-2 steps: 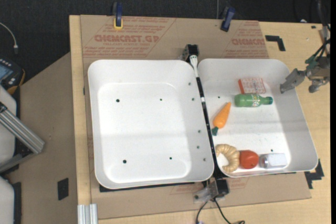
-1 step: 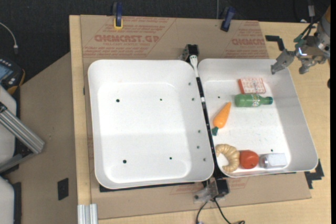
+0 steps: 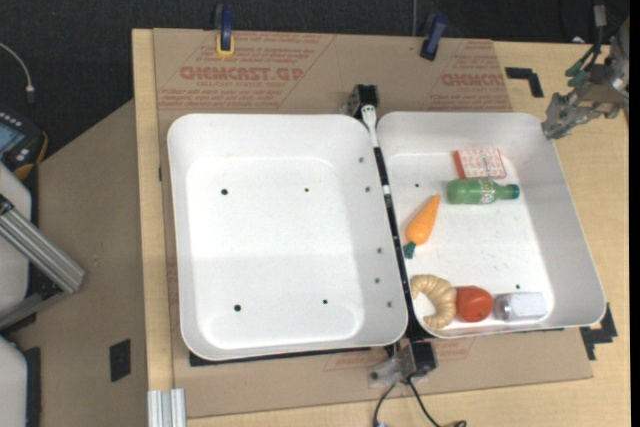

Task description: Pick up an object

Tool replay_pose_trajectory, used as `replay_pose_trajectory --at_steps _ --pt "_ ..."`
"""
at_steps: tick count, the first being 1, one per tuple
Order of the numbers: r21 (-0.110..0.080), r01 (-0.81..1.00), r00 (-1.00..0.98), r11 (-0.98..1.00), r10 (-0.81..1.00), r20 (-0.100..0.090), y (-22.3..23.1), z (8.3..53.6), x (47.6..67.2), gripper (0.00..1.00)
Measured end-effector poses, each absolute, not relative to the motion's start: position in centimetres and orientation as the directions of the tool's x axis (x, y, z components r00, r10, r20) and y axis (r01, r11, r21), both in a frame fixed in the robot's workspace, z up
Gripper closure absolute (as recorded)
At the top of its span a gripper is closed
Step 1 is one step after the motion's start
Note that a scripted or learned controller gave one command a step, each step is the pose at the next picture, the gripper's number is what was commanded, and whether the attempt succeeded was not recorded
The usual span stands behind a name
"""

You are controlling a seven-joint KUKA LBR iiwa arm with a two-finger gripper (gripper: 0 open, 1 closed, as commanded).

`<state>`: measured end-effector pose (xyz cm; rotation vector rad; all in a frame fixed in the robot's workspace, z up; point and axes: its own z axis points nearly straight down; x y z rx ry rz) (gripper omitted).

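— Item: gripper [image 3: 568, 112], right bin's [image 3: 560, 215] far right corner; whether clenched or released, you cannot tell.
— Nearest target?
— Green bottle [image 3: 481, 193], inward toward you, lying crosswise.

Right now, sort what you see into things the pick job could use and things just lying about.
For the job:
gripper, at the right bin's far right corner
carrot
green bottle
pink box
croissant
red ball
clear bottle
right bin, holding all six

Lying about:
left bin
blue clamps
cardboard sheet
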<state>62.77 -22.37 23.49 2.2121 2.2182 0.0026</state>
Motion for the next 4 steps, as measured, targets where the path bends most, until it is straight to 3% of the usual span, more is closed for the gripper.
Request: replay_pose_trajectory --at_steps 1,2,3,4 --pt "0.006 1.0 -0.003 0.003 1.0 -0.005 -22.4 23.4 62.8 0.0" --pt "0.01 1.0 -0.004 0.004 1.0 -0.008 -22.4 24.5 62.8 1.0" --pt "0.006 1.0 -0.003 0.003 1.0 -0.004 -22.4 24.2 66.4 1.0" --pt "0.008 1.0 -0.001 0.001 1.0 -0.004 -22.4 30.2 66.7 1.0"
